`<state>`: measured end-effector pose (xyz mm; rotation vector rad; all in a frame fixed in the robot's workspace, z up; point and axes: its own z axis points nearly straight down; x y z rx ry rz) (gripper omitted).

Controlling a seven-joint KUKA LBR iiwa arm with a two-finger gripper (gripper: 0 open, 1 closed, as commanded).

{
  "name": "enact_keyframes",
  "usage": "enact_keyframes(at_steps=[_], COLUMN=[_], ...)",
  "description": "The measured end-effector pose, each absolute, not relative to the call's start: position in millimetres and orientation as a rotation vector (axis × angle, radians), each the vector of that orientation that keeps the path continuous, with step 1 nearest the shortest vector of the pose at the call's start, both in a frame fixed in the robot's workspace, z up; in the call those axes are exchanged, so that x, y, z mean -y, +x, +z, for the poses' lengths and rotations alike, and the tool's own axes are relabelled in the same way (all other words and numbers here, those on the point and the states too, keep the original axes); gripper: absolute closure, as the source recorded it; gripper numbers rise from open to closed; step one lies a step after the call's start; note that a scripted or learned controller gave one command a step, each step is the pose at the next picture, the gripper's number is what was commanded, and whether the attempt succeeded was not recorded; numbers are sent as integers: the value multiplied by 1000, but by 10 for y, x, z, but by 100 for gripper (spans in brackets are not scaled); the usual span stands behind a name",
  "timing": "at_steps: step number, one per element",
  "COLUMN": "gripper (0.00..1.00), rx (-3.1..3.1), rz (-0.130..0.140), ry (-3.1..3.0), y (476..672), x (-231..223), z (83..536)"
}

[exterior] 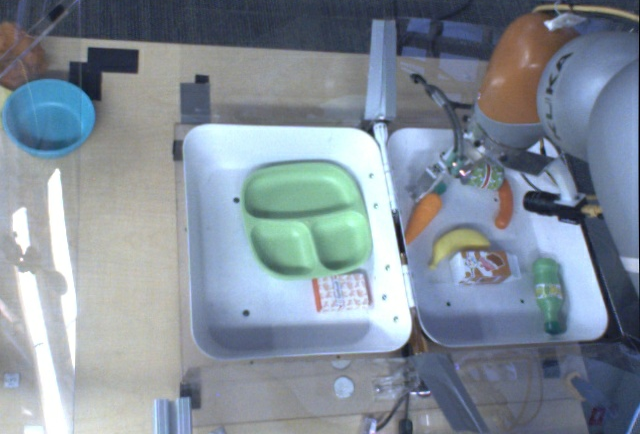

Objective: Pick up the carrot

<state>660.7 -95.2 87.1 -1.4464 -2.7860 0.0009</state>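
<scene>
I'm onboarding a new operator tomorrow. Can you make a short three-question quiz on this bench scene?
1. True or false: the carrot lies in the right bin.
2. What lies nearest the banana? A) blue bowl B) small red-and-white packet C) green tray
3. Fill in: the green tray has ___ compartments.

Key: 1 true; 2 B; 3 three.
</scene>
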Motion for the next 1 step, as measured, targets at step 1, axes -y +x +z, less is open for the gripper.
enact_keyframes(at_steps=[1], gripper=[100], rx=[2802], rz=[-11], ry=[-1450], y=[6654], x=[934], z=[1025])
